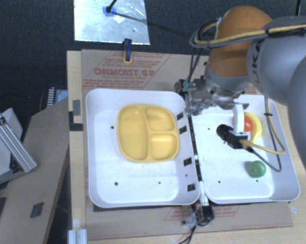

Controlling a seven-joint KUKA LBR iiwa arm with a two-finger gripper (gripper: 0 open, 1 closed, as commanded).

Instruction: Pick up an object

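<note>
The gripper (196, 101) hangs over the back left corner of the right bin (282, 187), close to the divide between the bins; whether it is open or closed cannot be told. A green ball (255, 169) lies near the right bin's front right, with bare floor to its left. A yellow divided plate (147, 132) sits mid-floor in the left bin (99, 187), margins free all round.

Robotics laboratory: industrial arm (275, 50) at upper right over two white bins (99, 187), cardboard-covered tabletop (138, 70), aluminium framing (10, 141) at left edge
</note>
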